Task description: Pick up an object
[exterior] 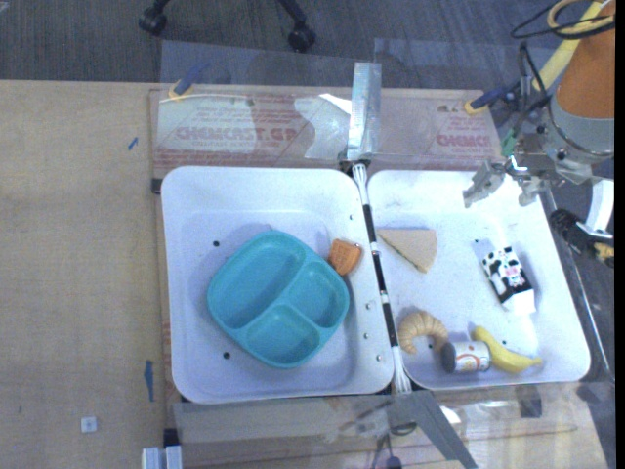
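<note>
My gripper [505, 186] hangs over the far right part of the right bin [566, 262], open, with its two fingers spread and nothing between them. Just below it, toward the front, lies a white carton with black cow patches [507, 276]. A tan bread wedge [411, 247] rests left of the gripper in the same bin. Along the bin's front sit a croissant [422, 328], a small can [468, 358] and a yellow banana [508, 354].
The left bin [186, 223] holds a teal divided plate [278, 299] and a small orange piece [344, 255] by the divider. A metal bracket [365, 106] stands behind the bins' shared edge. Cables hang by the arm at the top right.
</note>
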You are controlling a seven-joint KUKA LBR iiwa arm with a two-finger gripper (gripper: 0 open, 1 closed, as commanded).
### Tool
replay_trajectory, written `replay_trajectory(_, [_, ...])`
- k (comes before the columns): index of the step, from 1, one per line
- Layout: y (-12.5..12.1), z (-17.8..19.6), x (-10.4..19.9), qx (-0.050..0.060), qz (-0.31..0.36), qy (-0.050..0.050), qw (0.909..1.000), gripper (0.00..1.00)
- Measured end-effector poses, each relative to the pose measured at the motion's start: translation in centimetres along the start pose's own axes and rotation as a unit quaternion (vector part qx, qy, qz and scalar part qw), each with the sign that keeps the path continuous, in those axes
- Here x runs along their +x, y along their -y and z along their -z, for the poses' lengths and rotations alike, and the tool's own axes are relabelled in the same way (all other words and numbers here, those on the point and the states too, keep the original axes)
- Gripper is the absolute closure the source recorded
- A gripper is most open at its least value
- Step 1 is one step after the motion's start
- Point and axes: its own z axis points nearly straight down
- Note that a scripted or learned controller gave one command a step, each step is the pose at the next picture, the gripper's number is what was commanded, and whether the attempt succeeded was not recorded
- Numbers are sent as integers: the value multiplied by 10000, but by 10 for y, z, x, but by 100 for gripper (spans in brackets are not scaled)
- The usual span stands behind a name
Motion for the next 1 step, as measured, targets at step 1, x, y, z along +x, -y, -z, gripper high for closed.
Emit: replay_trajectory(1, [37,-81,-31,-8,-18,3,10000,0])
